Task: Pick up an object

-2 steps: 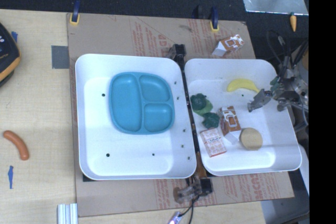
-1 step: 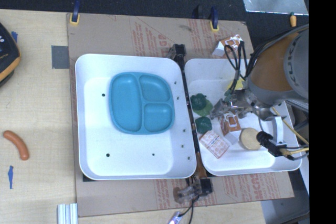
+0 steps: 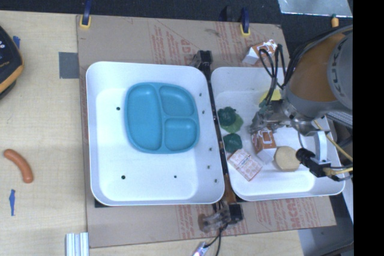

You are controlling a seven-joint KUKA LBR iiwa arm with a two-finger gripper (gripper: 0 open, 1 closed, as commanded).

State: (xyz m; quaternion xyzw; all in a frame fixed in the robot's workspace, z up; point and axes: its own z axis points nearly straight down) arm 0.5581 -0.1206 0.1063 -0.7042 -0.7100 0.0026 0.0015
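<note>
Brown packet [image 3: 264,141] just below gripper [image 3: 266,120], looks light, crinkly, slippery; pinch across its flat middle. Gripper's opening: can't tell, nothing visibly held.

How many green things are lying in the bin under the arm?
2. One green piece lies near the right bin's left wall, the other green piece just below it, closer to us. More could be hidden beneath the arm.

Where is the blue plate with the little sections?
The blue plate lies flat in the left white bin, near its middle and a bit toward the far side. The green toys sit in the right bin, across the divider.
</note>
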